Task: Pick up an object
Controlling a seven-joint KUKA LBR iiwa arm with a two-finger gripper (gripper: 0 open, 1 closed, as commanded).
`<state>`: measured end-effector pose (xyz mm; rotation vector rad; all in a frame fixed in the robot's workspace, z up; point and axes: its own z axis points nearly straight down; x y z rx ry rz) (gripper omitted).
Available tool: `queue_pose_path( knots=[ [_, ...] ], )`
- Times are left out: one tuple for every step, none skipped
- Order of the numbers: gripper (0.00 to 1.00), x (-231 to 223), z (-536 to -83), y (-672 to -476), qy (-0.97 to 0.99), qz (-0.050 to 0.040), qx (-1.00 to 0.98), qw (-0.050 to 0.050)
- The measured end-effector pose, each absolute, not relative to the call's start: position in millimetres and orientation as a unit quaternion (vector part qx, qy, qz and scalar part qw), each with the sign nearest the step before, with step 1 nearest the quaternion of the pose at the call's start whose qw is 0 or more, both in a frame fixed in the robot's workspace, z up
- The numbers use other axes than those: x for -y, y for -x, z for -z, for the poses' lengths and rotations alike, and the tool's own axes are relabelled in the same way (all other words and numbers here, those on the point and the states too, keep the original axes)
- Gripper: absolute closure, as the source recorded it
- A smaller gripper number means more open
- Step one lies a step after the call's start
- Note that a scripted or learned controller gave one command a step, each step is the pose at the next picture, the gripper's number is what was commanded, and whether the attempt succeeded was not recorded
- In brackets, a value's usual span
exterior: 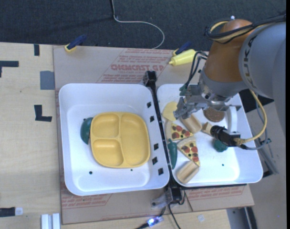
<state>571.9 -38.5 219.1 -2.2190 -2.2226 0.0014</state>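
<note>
Toy food (185,144) crowds the right bin's (240,168) left side; its right floor lies open.

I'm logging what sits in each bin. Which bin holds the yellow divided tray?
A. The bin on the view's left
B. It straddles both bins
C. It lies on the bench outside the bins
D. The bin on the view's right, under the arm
A: the yellow divided tray lies wholly inside the left bin, while the arm's end effector hangs over the right bin among the toy food pieces.
</note>
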Motion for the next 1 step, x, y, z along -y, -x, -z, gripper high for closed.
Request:
queue_pose_path(
  knots=[
    [1.0, 37.9, -234.5, -563.3, 0.707, -0.0002, 0.707, 0.0]
  ],
)
